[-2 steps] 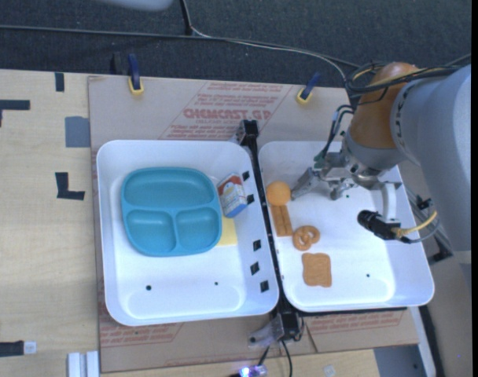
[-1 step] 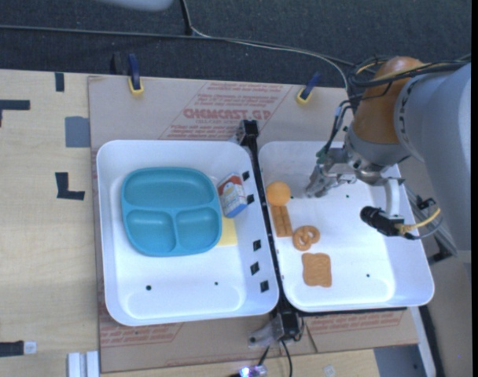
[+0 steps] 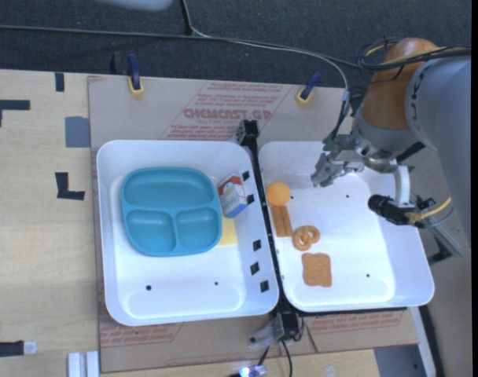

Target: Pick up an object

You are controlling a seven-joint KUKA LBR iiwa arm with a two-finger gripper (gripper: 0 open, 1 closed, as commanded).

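In the right bin lie an orange ball, a tan strip, a small pretzel and a square cracker. My gripper hangs over the back of that bin, to the right of the orange ball and apart from it. Nothing shows between its tips. The left bin holds a blue divided plate, a small milk carton and a yellow piece under the plate's right edge.
A black divider runs between the two bins. Cardboard lies under both, held by yellow clamps at the back. The arm's cable and fitting hang over the right bin's right side.
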